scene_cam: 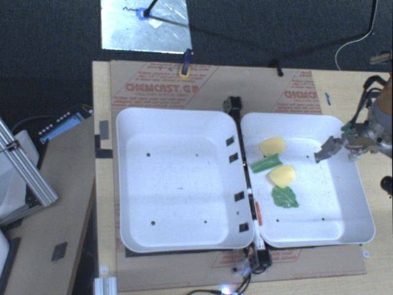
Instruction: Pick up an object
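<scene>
The right bin [353, 201] holds a cluster of small objects near its left side: a yellow piece [272, 145] at the top, a green stick-like piece [266, 163] under it, a second yellow piece [282, 176] lower down, and a green leafy piece [285, 196] at the bottom. My gripper [325, 150] hovers over the right part of that bin, to the right of the objects and apart from them. Nothing shows between its fingers.
The left bin [132, 165] lies beside the right one, joined by a black clipped divider [244, 177]. Both sit on a cardboard sheet [159, 88] on the bench. A metal plate [145, 16] lies on the floor behind, and a cable [356, 39] hangs at upper right.
</scene>
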Motion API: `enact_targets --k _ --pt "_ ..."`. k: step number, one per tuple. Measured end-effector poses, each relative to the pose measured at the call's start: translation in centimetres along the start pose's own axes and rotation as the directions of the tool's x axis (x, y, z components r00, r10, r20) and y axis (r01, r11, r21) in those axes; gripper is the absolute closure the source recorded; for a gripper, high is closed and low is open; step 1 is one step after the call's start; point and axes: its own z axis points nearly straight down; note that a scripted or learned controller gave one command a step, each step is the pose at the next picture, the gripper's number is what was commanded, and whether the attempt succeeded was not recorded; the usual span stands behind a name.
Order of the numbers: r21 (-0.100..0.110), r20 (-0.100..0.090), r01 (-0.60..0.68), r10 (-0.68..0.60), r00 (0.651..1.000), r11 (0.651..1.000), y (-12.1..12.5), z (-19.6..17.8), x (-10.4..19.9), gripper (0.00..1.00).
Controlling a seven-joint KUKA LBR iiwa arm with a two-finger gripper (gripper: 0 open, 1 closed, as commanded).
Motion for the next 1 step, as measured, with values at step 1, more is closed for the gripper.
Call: enact_targets --k 1 --pt "0.011 -0.007 0.005 -0.005 1.0 1.0 -6.25 8.04 7.01 0.0"
